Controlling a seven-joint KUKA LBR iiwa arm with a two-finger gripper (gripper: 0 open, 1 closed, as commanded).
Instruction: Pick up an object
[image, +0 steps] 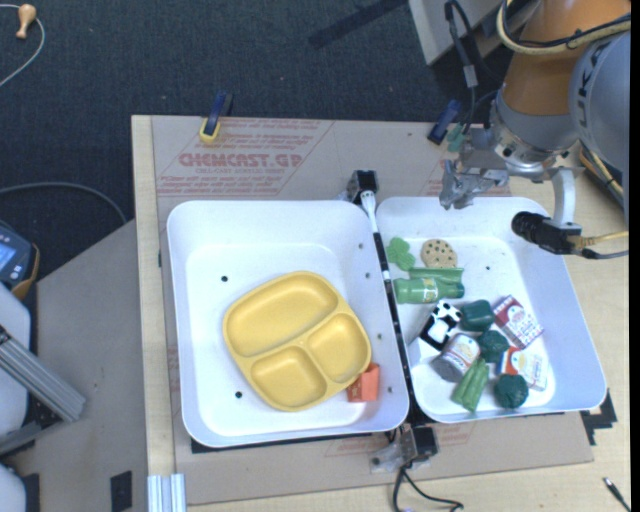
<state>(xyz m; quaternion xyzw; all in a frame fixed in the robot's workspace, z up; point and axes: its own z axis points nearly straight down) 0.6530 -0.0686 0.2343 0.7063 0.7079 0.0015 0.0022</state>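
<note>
The arm hangs over the right bin's (590, 370) far rim, jaws possibly empty, their spread unclear. Left bin (190, 300) holds a yellow divided plate (295, 340).

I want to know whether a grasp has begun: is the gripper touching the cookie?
Apart. The camera view shows the gripper above the right bin's far rim, with bare white floor between it and the cookie.

view: single fixed overhead | angle: slanted downward | covers: both bins (190, 300)
</note>
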